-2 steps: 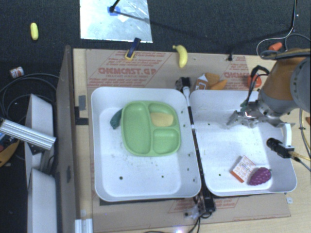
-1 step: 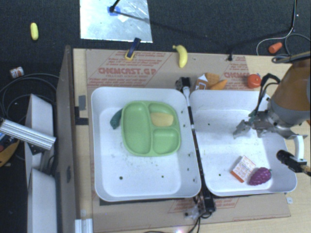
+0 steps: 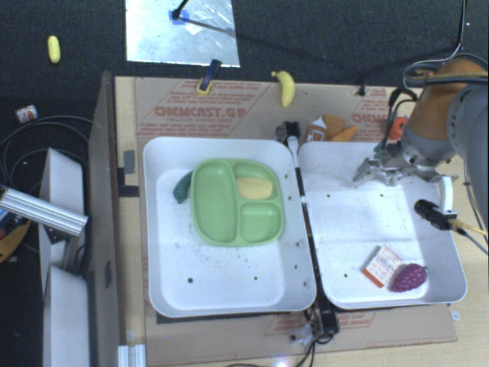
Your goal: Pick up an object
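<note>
A: Left bin [image 3: 164, 281] first. Green divided tray [image 3: 233, 202] sits mid-bin with a yellow piece [image 3: 256, 186] in its upper-right compartment. A dark teal item [image 3: 182, 186] touches the tray's left rim, outside it.

B: Hard picks, I'd guess. The tray is too wide, and the teal thing is crowded by the rim.

A: Right bin [image 3: 344, 220] has better targets: orange-and-white packet [image 3: 381, 265] and purple berry-like object [image 3: 408, 277], just beside each other near the front corner.

B: Gripper?

A: Gripper [image 3: 376, 171] is over the right bin's back edge, well apart from both. Can't tell how far open it is; nothing visible in it.

B: It'd need to travel forward, then.
</note>
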You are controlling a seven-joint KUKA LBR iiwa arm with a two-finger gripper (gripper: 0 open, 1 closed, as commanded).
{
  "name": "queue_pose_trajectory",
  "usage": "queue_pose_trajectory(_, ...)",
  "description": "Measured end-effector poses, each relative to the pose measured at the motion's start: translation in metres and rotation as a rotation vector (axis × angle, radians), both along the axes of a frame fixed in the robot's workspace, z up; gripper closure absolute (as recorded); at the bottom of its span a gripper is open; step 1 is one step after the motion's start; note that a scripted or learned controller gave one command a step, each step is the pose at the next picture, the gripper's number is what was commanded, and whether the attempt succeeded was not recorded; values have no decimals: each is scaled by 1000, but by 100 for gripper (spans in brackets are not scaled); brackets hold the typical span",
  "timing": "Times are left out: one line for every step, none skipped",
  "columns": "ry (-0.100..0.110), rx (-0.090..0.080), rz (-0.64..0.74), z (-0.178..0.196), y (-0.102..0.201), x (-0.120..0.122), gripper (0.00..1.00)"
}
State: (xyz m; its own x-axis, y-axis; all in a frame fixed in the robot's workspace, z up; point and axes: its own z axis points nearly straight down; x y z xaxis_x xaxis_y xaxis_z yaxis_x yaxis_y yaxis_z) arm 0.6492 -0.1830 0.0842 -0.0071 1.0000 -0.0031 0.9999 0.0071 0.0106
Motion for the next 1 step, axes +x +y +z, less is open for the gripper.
queue_pose_trajectory(-7,-4,-3,129,-25,23,0)
